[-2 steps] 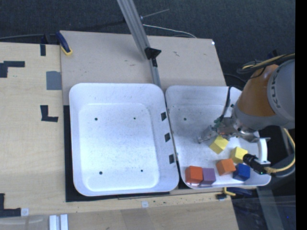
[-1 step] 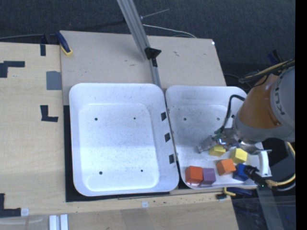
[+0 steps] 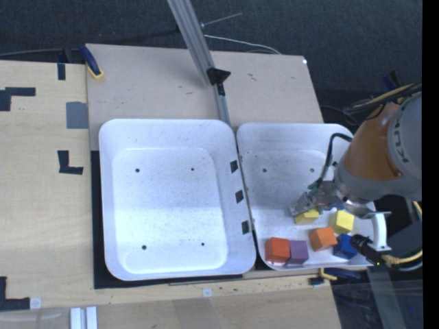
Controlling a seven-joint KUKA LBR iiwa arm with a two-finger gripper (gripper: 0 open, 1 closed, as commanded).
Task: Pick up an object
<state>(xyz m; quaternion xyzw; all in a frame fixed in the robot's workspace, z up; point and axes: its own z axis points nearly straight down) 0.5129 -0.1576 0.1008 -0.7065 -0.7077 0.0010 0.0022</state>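
the grey arm (image 3: 394, 149) with its orange band reaches in from the right of the frame, and its jaws (image 3: 309, 204) hang low over the right bin (image 3: 288, 139), at the lower right of the picture. whether the jaws are released or clenched cannot be told, since the metal parts blur together there. just under and touching the tip of the jaws lies a small yellow block (image 3: 307, 216), flat and pale, partly covered by the metal, so it is unclear whether it is gripped or only lying on the bin floor. a second yellow block (image 3: 343, 221), brighter and cube shaped, sits just to its right. below these, along the bin's lower edge, are an orange block (image 3: 322, 238), tilted on a corner, a blue block (image 3: 345, 246) near the rim at the far right, a red-orange block (image 3: 277, 249) and a purple block (image 3: 298, 251) touching it on the right. the left bin (image 3: 110, 184) lies beside the right one in the middle of the frame, both resting on the tan desk (image 3: 41, 184). a slanted metal rail (image 3: 192, 29) runs down from the top centre toward the gap between the bins.
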